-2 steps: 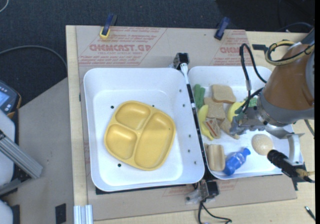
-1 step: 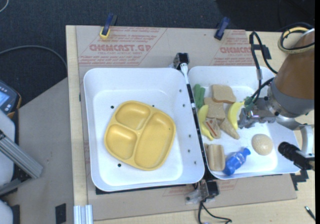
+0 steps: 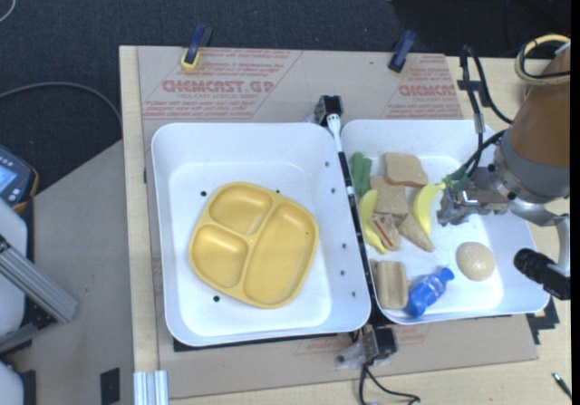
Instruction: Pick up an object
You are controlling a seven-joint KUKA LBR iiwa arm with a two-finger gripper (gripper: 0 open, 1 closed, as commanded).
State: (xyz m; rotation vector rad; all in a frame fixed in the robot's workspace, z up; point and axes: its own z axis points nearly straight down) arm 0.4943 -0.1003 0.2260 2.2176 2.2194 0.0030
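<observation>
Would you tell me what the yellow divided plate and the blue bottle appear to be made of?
Yellow divided plate: likely moulded plastic, smooth with a soft sheen on its compartment ridges. Blue bottle: probably translucent plastic, glossy with small highlights; hard to confirm at this size.

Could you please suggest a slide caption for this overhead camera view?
Arm's claw low in the right bin beside a banana and bread slices; yellow divided plate in the left bin.

Arm (image 3: 544, 136): grey body w/ broad orange band above wrist, rounded cylindrical shape. Black cables run along its upper side. Pincer (image 3: 456, 204): small grey metal assy w/ green bit near the top.
</observation>
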